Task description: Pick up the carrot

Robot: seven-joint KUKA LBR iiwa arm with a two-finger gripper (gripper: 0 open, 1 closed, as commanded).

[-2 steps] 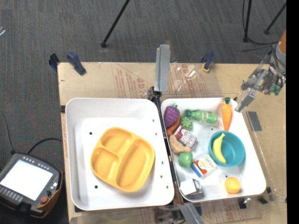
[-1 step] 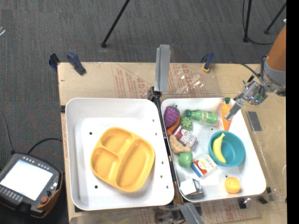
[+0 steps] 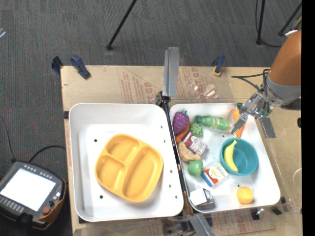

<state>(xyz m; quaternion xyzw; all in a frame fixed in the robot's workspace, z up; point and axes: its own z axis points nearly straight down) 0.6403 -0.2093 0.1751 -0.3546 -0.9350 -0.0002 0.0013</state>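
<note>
Though tilted, carrot (image 3: 237, 122) between tool (image 3: 244, 118) fingers.

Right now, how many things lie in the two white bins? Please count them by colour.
Yellow: 3, plate, banana, lemon
Green: 3, bottle, apple, small leafy piece
Orange: 2, carrot, piece under the grapes
Purple: 1, grapes
Blue: 1, bowl
Tan: 1, bread-like piece
Mixed print: 3, boxes
Total: 14
</note>
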